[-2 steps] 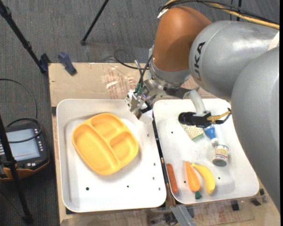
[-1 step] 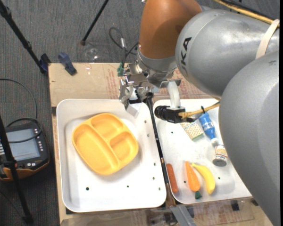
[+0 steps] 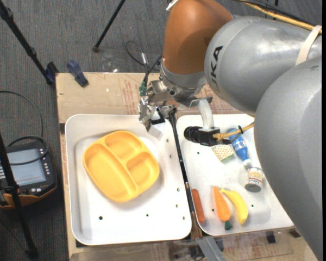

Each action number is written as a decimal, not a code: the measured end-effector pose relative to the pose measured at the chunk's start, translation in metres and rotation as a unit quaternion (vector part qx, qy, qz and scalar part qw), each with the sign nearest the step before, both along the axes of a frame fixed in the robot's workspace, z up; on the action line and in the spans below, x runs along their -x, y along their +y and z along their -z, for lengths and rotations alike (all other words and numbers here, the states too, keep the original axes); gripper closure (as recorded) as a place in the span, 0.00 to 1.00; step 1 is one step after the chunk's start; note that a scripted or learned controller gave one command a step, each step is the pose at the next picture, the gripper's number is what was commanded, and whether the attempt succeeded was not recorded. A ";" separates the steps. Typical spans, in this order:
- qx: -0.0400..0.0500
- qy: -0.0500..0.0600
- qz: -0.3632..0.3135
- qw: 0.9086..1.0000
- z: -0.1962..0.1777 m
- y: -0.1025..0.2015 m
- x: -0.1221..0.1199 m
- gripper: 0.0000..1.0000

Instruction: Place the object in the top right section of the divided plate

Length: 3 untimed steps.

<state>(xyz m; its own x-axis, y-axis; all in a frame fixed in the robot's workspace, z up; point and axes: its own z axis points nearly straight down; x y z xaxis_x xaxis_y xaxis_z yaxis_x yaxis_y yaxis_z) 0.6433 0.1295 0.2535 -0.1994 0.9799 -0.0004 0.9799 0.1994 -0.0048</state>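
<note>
claw (image 3: 152, 118) above yellow divided plate (image 3: 121, 165) (left bin (image 3: 87, 222)).

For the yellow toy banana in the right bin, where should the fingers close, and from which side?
Grip the yellow toy banana across its middle, coming straight down. It lies flat in the right white bin, and the orange toy carrot sits close along one flank, so that finger gets little room.

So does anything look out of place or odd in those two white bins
One thing: the reddish sausage-shaped toy lies along the right bin's left rim, apart from the other toys. The yellow divided plate sits turned at a slant.
</note>
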 end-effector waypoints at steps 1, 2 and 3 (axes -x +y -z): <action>0.000 0.000 -0.040 0.999 0.041 0.009 0.000 1.00; -0.001 0.001 -0.093 0.996 0.091 -0.013 0.001 1.00; -0.001 0.000 -0.164 0.986 0.101 -0.013 0.000 1.00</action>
